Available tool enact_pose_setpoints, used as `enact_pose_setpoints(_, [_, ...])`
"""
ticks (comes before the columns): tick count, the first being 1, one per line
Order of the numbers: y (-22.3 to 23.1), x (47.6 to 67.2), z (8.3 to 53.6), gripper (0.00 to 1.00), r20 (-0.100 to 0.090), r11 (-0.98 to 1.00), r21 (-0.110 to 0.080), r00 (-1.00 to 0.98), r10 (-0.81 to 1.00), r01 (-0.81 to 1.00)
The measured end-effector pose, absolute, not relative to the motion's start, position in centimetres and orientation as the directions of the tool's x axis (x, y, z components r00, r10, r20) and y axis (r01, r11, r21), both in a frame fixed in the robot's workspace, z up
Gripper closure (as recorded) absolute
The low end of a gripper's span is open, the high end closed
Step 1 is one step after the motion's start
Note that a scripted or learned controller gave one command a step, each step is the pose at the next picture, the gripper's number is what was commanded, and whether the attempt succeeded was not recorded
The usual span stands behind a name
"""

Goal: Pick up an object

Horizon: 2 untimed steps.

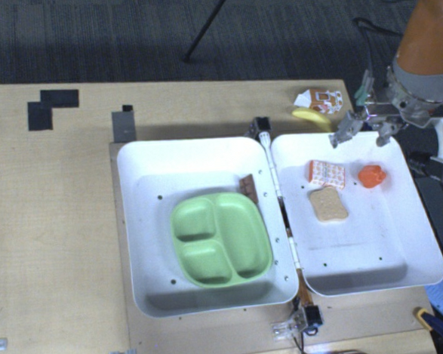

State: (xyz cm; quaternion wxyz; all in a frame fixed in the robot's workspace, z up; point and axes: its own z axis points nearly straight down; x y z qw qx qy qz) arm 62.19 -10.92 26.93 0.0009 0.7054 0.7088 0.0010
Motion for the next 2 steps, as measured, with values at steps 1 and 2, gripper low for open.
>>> enact_pose_setpoints(1, [-12.8, 67.0, 8.6, 0.00, 0.000, 0.005, 0.005, -0.005, 1.000, 1.000])
enact_pose_setpoints(2, [-12.8, 67.1, 9.7, 1.00, -0.001, 0.009, 0.008, -0.009, 1.000, 1.000])
